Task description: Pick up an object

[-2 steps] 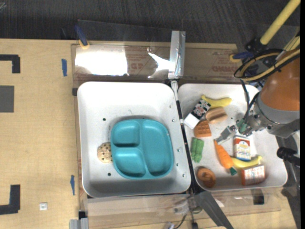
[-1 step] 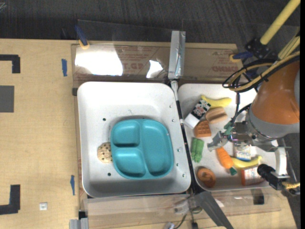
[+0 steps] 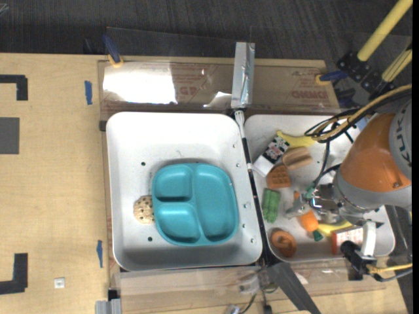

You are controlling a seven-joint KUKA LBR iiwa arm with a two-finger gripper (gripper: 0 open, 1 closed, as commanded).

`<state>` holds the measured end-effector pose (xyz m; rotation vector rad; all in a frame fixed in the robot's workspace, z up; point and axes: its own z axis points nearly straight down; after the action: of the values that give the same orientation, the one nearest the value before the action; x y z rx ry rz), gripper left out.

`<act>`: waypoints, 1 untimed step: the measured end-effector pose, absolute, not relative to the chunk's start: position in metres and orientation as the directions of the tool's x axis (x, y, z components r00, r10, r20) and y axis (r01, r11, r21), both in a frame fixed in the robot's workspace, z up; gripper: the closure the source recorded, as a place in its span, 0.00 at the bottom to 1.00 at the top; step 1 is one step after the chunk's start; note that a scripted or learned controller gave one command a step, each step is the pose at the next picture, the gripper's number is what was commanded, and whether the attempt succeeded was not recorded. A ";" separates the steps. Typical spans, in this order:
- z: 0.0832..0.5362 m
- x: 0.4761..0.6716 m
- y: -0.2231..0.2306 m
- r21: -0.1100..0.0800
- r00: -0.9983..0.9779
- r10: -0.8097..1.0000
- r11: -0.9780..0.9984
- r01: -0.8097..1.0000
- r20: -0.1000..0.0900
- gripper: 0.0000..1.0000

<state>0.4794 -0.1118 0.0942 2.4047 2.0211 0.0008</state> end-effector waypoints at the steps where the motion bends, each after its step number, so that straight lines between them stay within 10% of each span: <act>1: 0.103 0.479 -0.111 0.000 0.173 0.985 -0.173 0.985 0.000 1.00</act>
<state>0.4793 -0.1115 0.1032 2.4060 2.0198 0.0002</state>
